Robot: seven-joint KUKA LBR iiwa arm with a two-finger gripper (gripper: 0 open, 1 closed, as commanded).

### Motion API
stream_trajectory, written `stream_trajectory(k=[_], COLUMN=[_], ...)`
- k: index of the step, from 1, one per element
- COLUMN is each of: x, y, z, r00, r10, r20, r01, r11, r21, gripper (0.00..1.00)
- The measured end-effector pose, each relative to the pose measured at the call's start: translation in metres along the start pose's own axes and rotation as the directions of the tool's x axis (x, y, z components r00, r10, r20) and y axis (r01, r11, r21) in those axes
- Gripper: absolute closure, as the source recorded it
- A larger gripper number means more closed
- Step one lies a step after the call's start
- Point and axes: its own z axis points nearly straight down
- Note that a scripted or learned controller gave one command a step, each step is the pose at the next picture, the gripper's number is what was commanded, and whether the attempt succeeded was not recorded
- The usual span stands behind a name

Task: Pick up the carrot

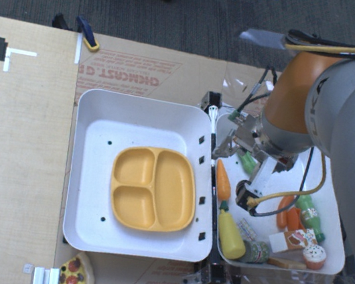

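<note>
Carrot (223, 181), probably light, rigid, smooth plastic, best gripped mid-body; hand (239, 147) hovers at its far end, grip state indeterminable.

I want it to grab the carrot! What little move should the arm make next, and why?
Probably slide the gripper a bit lower in the view and down onto the carrot. The carrot lies along the left wall of the right bin, and the gripper sits just past its upper tip, not over its middle.
</note>
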Motion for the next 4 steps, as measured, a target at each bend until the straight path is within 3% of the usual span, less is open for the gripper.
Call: stream_trajectory(k=[1, 2, 3, 4], x=[0.009, -0.039, -0.034, 0.003], y=[-0.005, 0.02, 0.021, 0.096], z=[-0.109, 0.01, -0.157, -0.297], r00=[0.987, 0.961, 0.747, 0.55], r10=[-0.163, -0.278, -0.665, -0.835], r20=[-0.001, 0.0, 0.003, 0.005], r01=[0.163, 0.278, 0.665, 0.835], r11=[0.987, 0.961, 0.747, 0.55], r21=[-0.005, -0.001, -0.006, -0.007], gripper=[0.0, 0.0, 0.0, 0.0])
